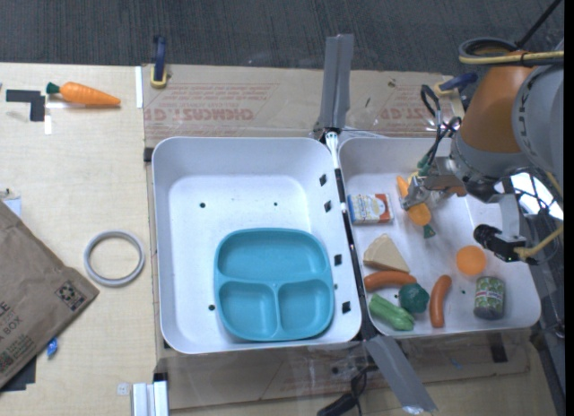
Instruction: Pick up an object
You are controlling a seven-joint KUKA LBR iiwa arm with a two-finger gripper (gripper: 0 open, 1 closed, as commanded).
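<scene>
Cardboard box flap (31, 311) and a grey tape ring (114, 256) lie at the bench's far left, with an orange toy carrot (85, 95) near the back edge. Next comes the left white bin (179, 172), which carries a teal three-compartment plastic tray (273, 282). The right white bin (525, 311) is crowded: a small white snack packet (369, 209), a tan bread wedge (386, 252), a red sausage (388, 279), a green pepper (391, 312), a dark green round vegetable (413, 298), a second red sausage (439, 300), an orange ball (471, 261) and a small green-labelled can (489, 298). Over that bin's rear, the two-finger gripper (417, 197) on the grey and orange arm (502, 118) sits low at a small orange carrot-like toy (419, 215); whether its fingers grip the toy or are spread cannot be told.
</scene>
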